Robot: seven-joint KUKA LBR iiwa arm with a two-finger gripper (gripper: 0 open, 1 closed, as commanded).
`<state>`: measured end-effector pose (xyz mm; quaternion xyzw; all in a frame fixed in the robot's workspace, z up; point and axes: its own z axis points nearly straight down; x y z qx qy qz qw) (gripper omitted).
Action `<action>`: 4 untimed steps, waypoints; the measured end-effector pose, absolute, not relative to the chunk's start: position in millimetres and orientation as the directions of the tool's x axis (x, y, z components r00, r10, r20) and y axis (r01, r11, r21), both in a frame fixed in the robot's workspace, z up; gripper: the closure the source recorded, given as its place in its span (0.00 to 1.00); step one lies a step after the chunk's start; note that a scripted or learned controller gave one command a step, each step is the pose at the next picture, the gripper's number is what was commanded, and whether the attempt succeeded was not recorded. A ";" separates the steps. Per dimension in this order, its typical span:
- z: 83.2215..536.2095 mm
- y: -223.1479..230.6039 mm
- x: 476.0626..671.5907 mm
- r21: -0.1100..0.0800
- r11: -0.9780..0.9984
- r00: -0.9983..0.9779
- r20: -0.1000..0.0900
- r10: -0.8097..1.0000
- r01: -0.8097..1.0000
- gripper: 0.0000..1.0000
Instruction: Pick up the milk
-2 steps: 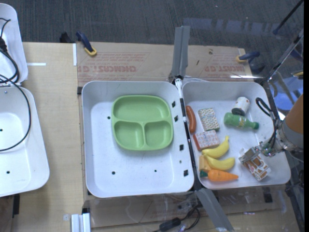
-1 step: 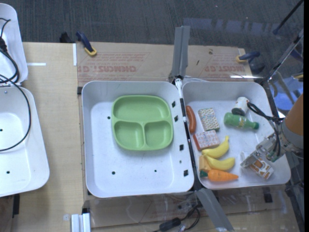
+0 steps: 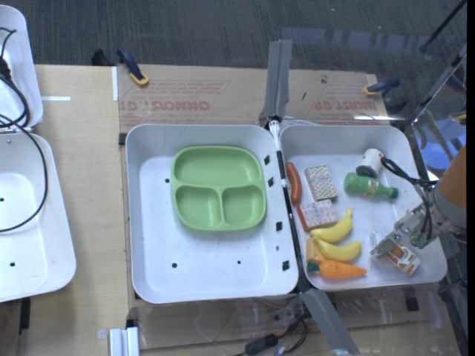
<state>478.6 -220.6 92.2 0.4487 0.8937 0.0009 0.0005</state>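
Observation:
The milk (image 3: 403,259) is a small white carton with orange-brown print, lying tilted in the front right corner of the right bin (image 3: 386,133). My gripper (image 3: 399,243) comes in from the right edge and sits low, right over the carton and touching or nearly touching its top. Its metal tip overlaps the carton's upper left part and hides it. I cannot make out whether the carton is held.
In the right bin lie a green bottle (image 3: 369,188), a white piece (image 3: 372,158), a sausage (image 3: 294,182), two patterned boxes (image 3: 320,182), two bananas (image 3: 333,228) and a carrot (image 3: 342,270). The left bin (image 3: 148,243) holds a green divided plate (image 3: 219,188).

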 end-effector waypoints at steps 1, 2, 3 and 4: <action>100.8 -221.1 478.8 0.002 0.594 -0.594 0.000 0.804 0.804 1.00; 186.1 -182.1 478.5 0.000 0.497 -0.497 0.000 0.868 0.868 1.00; 111.4 -217.8 514.9 0.000 0.606 -0.606 0.000 0.796 0.796 1.00; 91.9 -220.8 531.7 0.002 0.633 -0.633 0.000 0.774 0.774 1.00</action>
